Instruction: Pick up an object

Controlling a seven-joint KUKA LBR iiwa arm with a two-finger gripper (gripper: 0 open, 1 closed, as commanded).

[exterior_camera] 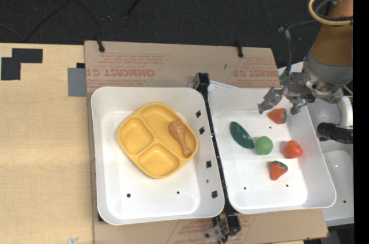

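Reaching in over the right bin's point(323, 194) far right corner, the arm point(331, 41) hangs its gripper point(283, 101), fingers spread and grasping nothing, just above one strawberry point(278, 116). Three strawberries lie in that bin (one under the gripper, one point(292, 149) by the right edge, one point(278, 169) nearer the front), with one green leaf point(241, 135) touching one green ball point(263, 145) mid-bin. The left bin point(109, 191) bears one yellow tray point(154, 142) with one drumstick point(182, 137).

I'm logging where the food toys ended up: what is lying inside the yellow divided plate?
A tan chicken drumstick lies in the yellow plate, across its right side. The other compartments look bare; whatever is under the drumstick is covered.

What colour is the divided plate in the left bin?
Yellow; the divided plate shows best in the camera view.
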